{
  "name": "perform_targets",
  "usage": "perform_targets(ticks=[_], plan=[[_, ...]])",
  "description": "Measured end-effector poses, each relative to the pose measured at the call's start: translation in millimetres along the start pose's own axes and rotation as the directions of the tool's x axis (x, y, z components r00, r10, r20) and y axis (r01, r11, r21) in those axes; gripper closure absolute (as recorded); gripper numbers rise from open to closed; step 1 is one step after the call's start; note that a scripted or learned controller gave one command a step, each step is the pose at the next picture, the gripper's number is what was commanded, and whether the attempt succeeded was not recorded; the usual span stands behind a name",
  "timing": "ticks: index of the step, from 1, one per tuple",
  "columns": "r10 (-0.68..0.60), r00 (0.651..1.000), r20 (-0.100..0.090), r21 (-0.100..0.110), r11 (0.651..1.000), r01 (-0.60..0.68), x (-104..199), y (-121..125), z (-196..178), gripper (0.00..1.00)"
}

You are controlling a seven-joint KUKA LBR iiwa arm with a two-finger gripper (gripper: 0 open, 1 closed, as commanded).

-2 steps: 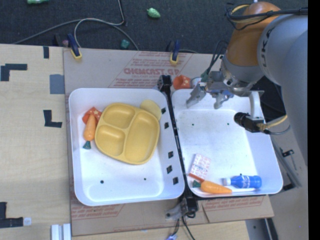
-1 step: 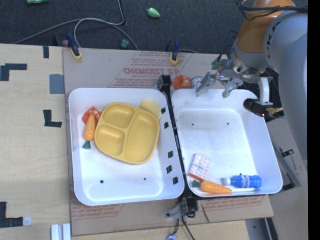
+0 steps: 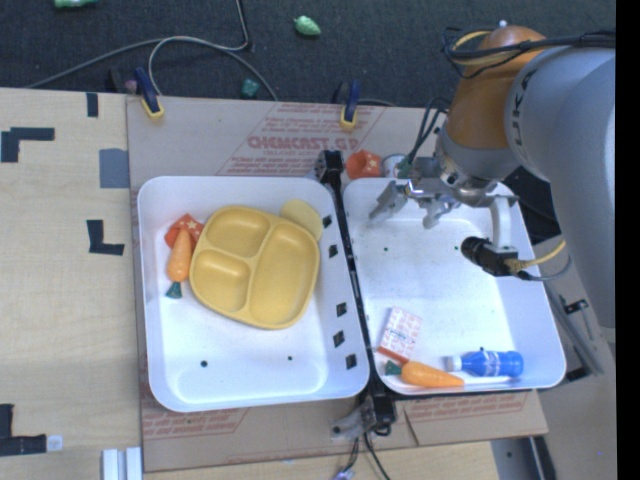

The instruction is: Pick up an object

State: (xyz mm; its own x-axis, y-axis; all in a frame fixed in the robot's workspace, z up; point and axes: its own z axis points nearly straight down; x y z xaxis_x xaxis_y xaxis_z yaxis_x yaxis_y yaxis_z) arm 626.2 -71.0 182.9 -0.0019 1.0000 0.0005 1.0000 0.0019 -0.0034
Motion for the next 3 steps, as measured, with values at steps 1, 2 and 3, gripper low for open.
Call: perform_targets(ticks=[1, 2, 3], plan=[[0.001, 1.000, 0.001, -0.005, 1.000, -0.001, -28, 16, 97, 0.00], [0.000, 1.000, 0.002, -0.007, 1.000, 0.000, -54, 43, 97, 0.00], [0.001, 1.000, 0.002, -0.005, 1.000, -0.001, -27, 0, 97, 0.00]])
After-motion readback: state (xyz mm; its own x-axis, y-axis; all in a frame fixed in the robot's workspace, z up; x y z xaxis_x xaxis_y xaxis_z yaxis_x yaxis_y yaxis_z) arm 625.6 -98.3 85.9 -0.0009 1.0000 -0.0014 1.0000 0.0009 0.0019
